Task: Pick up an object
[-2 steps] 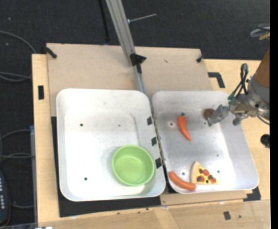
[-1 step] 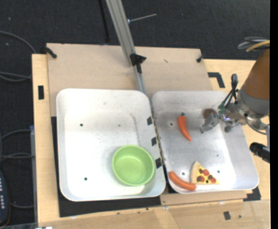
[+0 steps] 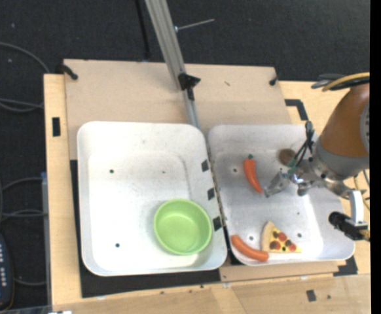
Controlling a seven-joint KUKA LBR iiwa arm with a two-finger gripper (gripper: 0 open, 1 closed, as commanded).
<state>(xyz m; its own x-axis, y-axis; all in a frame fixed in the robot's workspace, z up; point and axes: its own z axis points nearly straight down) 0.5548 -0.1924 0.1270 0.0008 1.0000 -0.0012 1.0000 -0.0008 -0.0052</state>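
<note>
Gripper (image 3: pixel 273 187) hangs low in the right bin (image 3: pixel 321 244), fingers too blurred to tell whether spread or pressed together, just beside an orange carrot (image 3: pixel 251 174), with nothing seen between them.

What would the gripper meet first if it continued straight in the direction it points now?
Probably the carrot: the gripper points left toward it in the right bin. Height above the bin floor is unclear.

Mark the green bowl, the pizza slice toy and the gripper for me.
green bowl (image 3: pixel 182 226): camera view, on the bowl's inner floor.
pizza slice toy (image 3: pixel 279 239): camera view, on its topped middle.
gripper (image 3: pixel 272 187): camera view, at its fingertips, beside the upper orange carrot (image 3: pixel 252 174).
</note>
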